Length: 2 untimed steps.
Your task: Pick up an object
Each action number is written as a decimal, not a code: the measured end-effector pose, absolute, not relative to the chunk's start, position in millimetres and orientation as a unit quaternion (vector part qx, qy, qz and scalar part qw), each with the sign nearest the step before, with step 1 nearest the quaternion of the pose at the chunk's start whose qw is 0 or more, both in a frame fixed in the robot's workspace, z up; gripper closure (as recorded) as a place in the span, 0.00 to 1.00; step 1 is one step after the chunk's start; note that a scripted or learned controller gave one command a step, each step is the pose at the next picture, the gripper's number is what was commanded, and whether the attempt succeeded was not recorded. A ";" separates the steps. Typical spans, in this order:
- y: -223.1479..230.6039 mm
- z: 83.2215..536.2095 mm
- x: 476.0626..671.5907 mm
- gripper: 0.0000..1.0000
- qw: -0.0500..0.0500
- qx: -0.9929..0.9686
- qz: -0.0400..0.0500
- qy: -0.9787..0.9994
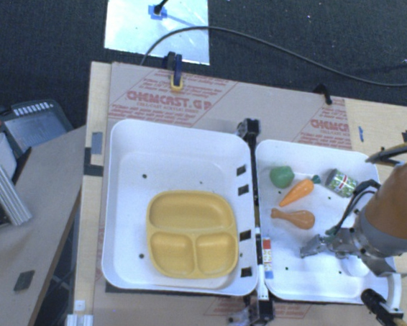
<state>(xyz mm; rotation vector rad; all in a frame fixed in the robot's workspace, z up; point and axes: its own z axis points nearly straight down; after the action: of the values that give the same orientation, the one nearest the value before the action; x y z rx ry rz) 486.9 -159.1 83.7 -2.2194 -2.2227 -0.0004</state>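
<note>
In the right bin (299, 281) lie a green round object (282, 176), an orange carrot (297, 192), a tan drumstick-shaped piece (294, 217) and a small green-labelled can (341, 183). My gripper (315, 246) hangs low over the bin's right half, just below and to the right of the drumstick piece. Nothing shows between its fingers. The orange-banded wrist (401, 208) rises behind it at the right edge.
The left bin (139, 159) holds a yellow divided plate (192, 233). A black divider strip (252, 200) runs between the bins. Cardboard (195, 100) lies under both, with a yellow clamp (177, 73) at its far edge.
</note>
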 end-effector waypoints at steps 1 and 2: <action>-159.1 95.6 488.3 1.00 -0.001 -0.707 -0.001 -0.708; -156.6 139.2 492.8 1.00 -0.003 -0.706 -0.001 -0.709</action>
<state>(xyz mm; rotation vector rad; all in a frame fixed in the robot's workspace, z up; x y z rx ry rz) 492.8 -156.6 139.2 -2.2206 -2.2295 -0.0045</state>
